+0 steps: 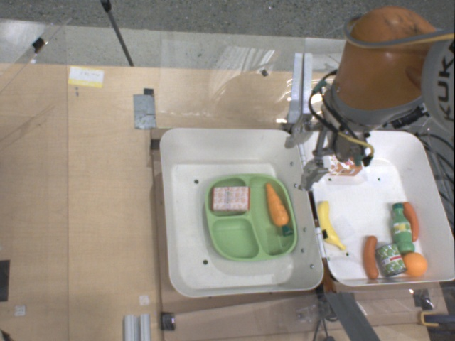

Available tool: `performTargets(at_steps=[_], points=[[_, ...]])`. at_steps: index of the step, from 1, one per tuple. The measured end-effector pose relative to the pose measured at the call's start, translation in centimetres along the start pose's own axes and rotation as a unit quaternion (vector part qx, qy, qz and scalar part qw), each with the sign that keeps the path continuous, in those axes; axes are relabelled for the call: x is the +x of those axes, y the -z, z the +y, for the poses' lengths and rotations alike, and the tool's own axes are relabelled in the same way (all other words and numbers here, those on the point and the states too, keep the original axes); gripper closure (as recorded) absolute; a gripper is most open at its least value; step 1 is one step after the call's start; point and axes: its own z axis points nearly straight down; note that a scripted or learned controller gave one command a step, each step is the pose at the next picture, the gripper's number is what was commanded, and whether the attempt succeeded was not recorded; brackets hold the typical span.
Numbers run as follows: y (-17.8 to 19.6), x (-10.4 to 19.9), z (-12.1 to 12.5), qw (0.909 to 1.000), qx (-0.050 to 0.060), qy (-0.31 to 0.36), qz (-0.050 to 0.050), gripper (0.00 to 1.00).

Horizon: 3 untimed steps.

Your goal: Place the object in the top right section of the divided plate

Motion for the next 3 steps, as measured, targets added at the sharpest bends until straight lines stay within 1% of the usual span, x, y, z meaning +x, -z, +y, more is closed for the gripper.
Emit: performTargets(at_steps=[1,2,3], points=[[1.4,-0.3,0.0,1.0,-0.001,-0.002,-0.006,1.0],[1.4,-0.3,0.1,1.0,-0.001,-0.002,-0.006,0.0],[2.7,-0.5,0.1,0.9999,-0.002,-0.003,-0.012,1.0]])
